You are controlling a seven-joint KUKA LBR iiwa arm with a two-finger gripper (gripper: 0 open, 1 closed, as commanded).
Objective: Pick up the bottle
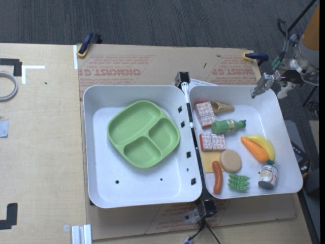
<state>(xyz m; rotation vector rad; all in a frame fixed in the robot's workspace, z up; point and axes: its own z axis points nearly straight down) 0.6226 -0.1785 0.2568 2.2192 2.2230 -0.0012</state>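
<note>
Now, start from where the gripper (261,87) hangs: above the far right corner of the right bin (283,117), well apart from the target. Cannot tell from this height whether spread or pressed together, so command a full opening before any descent.

Look for the bottle (227,126) in the middle of the right bin's far half: green, lying on its side, cap pointing toward the arm's side, body running roughly across the bin. Note the crowding. Just beyond it, a red-and-white carton (205,113) and an ice-cream cone (222,107); just nearer the camera, a second carton (213,142); off the cap end, a carrot (254,149) and a banana (265,144). Probably touching the first carton at the base end, though hard to be sure.

Travel high across the bin first, clear of its wall, then stop directly over the thick green body rather than the narrow neck. Turn the wrist so that the closing line crosses the bottle's long axis; squeezing along the length would likely slide off the rounded ends. Descend straight and slowly, aiming for the gaps on the far and near sides of the body, and keep away from both cartons. Close low, near the bin floor, since a round plastic body tends to roll or squirt out of a high pinch. Lift vertically, briefly pause, and check for green in the grasp before moving off.
</note>
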